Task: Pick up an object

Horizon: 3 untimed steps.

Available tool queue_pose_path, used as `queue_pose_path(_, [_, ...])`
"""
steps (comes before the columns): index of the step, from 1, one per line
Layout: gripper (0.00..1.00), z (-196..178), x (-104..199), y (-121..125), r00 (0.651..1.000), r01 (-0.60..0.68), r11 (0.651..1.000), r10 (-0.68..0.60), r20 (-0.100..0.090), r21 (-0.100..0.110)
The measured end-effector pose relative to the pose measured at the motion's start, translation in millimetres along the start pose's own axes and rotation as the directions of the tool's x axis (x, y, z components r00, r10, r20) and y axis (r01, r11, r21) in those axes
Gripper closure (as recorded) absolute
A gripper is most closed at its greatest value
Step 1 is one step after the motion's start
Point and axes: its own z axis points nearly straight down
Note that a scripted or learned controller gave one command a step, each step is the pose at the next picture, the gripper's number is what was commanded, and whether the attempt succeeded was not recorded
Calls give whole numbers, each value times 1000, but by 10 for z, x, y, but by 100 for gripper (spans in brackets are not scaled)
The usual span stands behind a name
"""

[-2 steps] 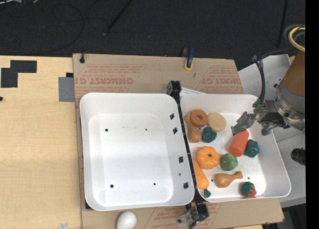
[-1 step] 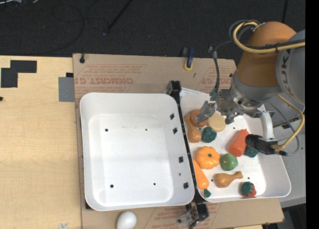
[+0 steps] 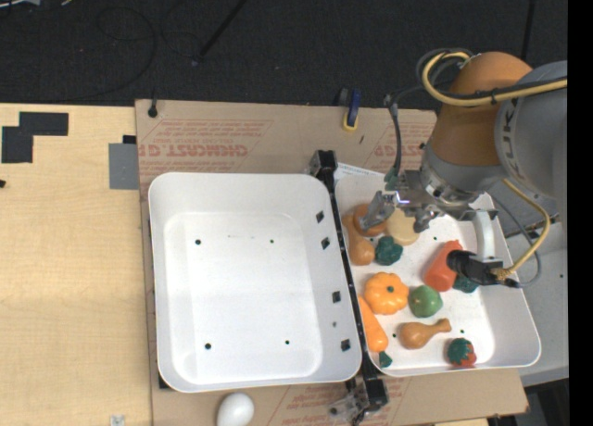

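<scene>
My gripper (image 3: 397,215) hangs over the upper left part of the right bin (image 3: 515,341), its fingers spread to either side of a cream-coloured toy (image 3: 402,227). Nothing is lifted between them. Around it lie a brown-orange piece (image 3: 357,226), a dark green piece (image 3: 388,251), an orange pumpkin (image 3: 385,293), a green apple (image 3: 425,302), a red-orange pepper (image 3: 443,267), a tan squash (image 3: 422,332), a carrot (image 3: 372,327) and a strawberry (image 3: 460,351).
The left bin (image 3: 185,194) stands beside the right one, divided from it by a black rail (image 3: 338,257). A white egg (image 3: 235,408) lies on the cardboard in front of the left bin. The arm's orange band (image 3: 477,109) rises at the right.
</scene>
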Motion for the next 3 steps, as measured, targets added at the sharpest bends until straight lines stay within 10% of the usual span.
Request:
queue_pose_path(1, [0,992,-221,427,1000,1,1000,-1,4,-9])
queue_pose_path(2, [0,919,-558,438,1000,1,1000,-1,2,-15])
queue_pose_path(3, [100,831,-560,420,1000,0,1000,0,0,-6])
